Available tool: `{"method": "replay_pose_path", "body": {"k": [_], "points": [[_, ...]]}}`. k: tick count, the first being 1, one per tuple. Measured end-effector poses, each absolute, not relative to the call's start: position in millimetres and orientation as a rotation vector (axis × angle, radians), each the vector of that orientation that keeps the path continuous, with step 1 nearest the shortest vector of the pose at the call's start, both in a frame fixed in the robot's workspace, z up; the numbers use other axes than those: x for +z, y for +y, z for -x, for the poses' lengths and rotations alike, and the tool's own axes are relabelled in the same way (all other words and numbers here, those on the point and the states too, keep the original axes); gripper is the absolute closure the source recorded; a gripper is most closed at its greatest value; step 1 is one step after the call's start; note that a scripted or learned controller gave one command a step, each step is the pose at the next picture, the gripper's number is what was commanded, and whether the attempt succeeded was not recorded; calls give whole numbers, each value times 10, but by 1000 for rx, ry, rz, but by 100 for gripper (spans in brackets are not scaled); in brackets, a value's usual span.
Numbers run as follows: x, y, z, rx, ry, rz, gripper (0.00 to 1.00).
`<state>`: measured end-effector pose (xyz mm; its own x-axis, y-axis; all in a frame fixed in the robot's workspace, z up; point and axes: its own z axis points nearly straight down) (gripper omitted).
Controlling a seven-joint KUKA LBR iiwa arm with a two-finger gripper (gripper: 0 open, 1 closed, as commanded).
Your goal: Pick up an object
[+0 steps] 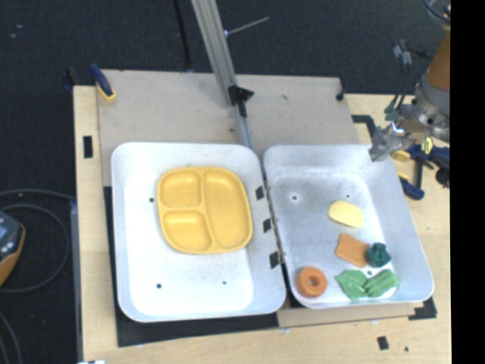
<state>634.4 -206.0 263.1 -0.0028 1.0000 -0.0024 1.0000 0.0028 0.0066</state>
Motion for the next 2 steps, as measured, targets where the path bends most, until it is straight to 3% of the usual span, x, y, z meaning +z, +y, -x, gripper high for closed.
{"method": "replay_pose_path", "body": {"k": [1, 2], "points": [[2546, -1561, -6467, 1, 2228, -2214, 100], [2464, -981, -6448, 0, 2228, -2215, 100]]}}
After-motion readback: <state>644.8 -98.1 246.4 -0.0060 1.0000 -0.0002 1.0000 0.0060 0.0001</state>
